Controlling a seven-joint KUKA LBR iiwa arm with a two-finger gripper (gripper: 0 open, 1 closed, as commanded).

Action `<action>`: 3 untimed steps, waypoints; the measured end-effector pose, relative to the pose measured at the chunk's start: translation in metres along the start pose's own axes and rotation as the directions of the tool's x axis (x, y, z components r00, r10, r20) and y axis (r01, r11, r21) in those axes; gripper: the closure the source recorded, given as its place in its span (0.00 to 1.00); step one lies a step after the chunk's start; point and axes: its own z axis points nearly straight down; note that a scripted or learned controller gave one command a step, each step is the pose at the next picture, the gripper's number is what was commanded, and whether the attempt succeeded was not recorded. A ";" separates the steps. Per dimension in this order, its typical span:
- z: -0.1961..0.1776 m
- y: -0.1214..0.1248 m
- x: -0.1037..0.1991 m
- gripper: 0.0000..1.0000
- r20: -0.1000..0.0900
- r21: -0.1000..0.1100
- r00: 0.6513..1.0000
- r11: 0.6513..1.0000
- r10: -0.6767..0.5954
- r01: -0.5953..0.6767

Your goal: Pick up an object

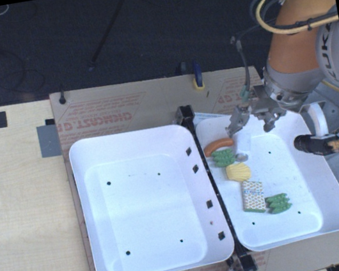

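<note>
Here is the arm, grey with its orange band (297, 31), reaching in from the upper right of the frame, and the tool (252, 120) hangs over the upper edge of the right bin (327, 201). Its two fingers (238, 121) are spread apart, released, with nothing between them.

Down in that right bin, the things cluster along its left side. Uppermost is an orange curved piece (216, 147), and touching it just below sits a green knobbly object (223, 158). Below that is a yellow ridged object (238, 172), close to the green one. Further toward the lower part of the frame lies a small patterned block (253, 196), tilted, and right against its lower right corner rests a second green object (278, 203).

The tool sits just up and right of the orange piece, near it but apart.

The left bin (95, 209) lies side by side with the right one, black clips along the seam between them. Both rest on a brown board (125, 107) on the pale worktop (22, 222).
</note>
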 end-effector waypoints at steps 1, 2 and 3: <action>0.155 -0.020 -0.001 0.00 0.003 0.002 1.000 1.000 0.002 -0.003; 0.141 -0.019 -0.002 1.00 0.000 0.002 1.000 1.000 0.007 -0.007; -0.002 -0.029 0.052 1.00 -0.001 -0.016 1.000 1.000 -0.005 0.005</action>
